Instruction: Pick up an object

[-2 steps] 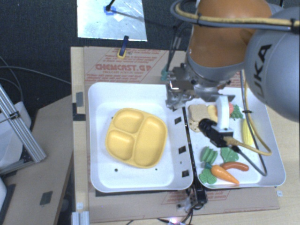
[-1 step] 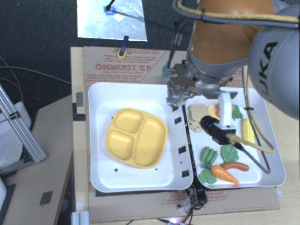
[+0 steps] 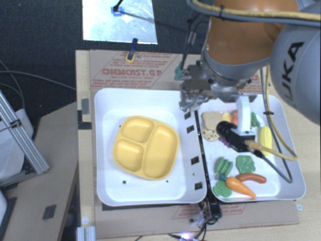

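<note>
The arm (image 3: 251,29) hangs over the right bin (image 3: 293,177), its gripper (image 3: 193,102) apparently at the bins' dividing wall; whether the fingers are apart cannot be told. Toy food lies below: carrot (image 3: 241,186), corn (image 3: 265,137), cookie (image 3: 211,121). A yellow tray (image 3: 145,147) fills the left bin (image 3: 108,104).

Hidden behind the arm

The arm (image 3: 251,29) covers the right bin's (image 3: 293,177) far end; its top is cut off by the frame edge.

Left bin (image 3: 103,134): yellow tray (image 3: 145,147) mid, margins free; right bin (image 3: 296,177) crowded.
</note>
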`<action>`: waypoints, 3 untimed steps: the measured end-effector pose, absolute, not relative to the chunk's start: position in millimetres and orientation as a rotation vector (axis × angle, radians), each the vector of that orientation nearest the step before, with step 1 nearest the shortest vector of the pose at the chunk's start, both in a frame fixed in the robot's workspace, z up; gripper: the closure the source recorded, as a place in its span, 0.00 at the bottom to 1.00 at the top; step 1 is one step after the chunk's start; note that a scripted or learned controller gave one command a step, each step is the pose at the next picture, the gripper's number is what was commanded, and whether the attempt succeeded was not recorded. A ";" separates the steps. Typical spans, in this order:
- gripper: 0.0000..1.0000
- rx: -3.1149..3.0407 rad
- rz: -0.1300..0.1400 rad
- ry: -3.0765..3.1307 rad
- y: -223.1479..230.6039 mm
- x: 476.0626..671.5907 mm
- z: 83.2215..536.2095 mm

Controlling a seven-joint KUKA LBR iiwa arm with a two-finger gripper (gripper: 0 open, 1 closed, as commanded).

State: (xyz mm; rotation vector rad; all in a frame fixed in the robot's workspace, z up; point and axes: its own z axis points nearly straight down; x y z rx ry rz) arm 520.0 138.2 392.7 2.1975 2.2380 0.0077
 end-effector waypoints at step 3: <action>1.00 2.177 0.015 2.250 138.3 522.0 424.9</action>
